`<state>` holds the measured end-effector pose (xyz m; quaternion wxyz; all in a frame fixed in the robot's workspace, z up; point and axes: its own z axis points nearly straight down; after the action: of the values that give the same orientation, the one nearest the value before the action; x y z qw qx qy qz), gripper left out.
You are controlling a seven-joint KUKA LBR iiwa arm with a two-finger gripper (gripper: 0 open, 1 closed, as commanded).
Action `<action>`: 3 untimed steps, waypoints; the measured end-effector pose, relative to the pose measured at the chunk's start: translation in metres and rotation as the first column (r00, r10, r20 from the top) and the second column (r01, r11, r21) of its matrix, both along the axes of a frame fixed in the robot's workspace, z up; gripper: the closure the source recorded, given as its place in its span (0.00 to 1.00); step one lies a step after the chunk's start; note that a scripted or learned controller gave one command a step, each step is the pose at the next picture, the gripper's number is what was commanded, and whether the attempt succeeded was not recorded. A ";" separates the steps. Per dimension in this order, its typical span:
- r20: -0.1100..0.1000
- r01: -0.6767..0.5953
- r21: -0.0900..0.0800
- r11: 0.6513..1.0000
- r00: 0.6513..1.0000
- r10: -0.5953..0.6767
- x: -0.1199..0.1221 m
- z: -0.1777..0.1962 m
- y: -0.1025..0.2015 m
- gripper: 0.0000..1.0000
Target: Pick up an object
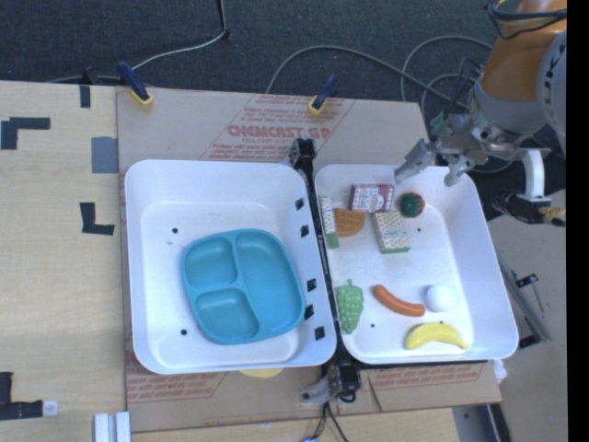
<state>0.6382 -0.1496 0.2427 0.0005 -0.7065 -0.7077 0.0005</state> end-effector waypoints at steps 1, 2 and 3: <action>-0.002 0.000 0.001 1.000 1.000 0.000 0.029 -0.104 0.052 0.00; 0.004 0.001 -0.001 1.000 1.000 -0.001 0.029 -0.144 0.023 0.00; 0.004 0.002 -0.006 1.000 1.000 -0.002 0.031 -0.157 0.054 0.00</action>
<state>0.6688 -0.0960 0.0859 -0.0031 -0.7072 -0.7070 0.0009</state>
